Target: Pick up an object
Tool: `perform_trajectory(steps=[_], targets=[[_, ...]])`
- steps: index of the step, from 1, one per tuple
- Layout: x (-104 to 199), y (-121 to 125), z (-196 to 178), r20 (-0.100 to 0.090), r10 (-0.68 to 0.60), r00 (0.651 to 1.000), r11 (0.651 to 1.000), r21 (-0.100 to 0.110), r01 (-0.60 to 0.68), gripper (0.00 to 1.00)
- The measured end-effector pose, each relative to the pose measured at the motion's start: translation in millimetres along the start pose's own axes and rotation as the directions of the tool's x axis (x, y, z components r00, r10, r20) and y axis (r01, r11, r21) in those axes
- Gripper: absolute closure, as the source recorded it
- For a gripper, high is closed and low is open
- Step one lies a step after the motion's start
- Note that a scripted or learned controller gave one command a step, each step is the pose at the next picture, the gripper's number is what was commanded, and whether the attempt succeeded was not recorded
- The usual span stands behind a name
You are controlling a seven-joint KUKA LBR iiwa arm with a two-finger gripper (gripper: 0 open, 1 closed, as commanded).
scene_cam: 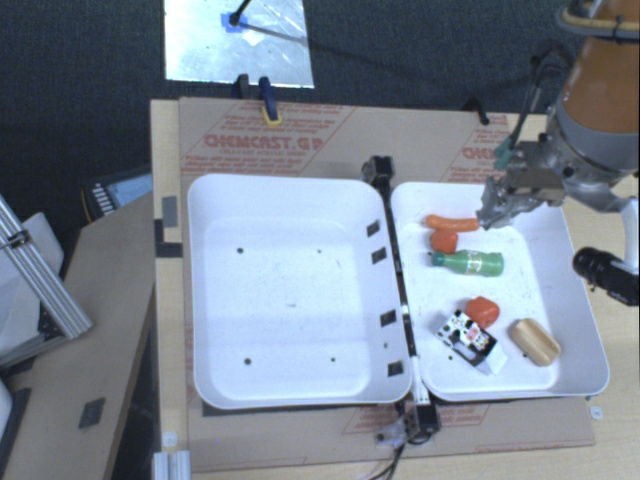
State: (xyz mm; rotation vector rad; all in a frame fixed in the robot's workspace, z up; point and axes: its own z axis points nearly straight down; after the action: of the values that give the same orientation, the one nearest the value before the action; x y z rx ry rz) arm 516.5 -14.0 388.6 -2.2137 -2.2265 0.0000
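One fixed camera hangs above the desk and looks down at a slant, far enough off to take in both white bins: the left bin and the right bin, with dark floor beyond the far edge

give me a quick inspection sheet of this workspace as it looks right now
surface: two white bins side by side, left bin, right bin, on a cardboard-covered bench
job's things: in the right bin, carrot, green bottle, red piece, black-and-white box, tan bread roll
clutter: foil sheet beyond the bench
grippers: gripper low over the right bin, just right of the carrot
cables: thin black cable beside the arm
surroundings: dark carpet, aluminium rail at left
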Motion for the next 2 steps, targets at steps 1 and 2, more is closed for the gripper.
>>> perform_trajectory(steps=[1,2], targets=[[51.8,51.0,-15.7,0.001,-0.003,1.0,1.0,-0.008,0.003,1.0],[41.2,-19.2,-10.0,0.0,0.005,1.0,1.0,-0.002,-0.005,1.0]])
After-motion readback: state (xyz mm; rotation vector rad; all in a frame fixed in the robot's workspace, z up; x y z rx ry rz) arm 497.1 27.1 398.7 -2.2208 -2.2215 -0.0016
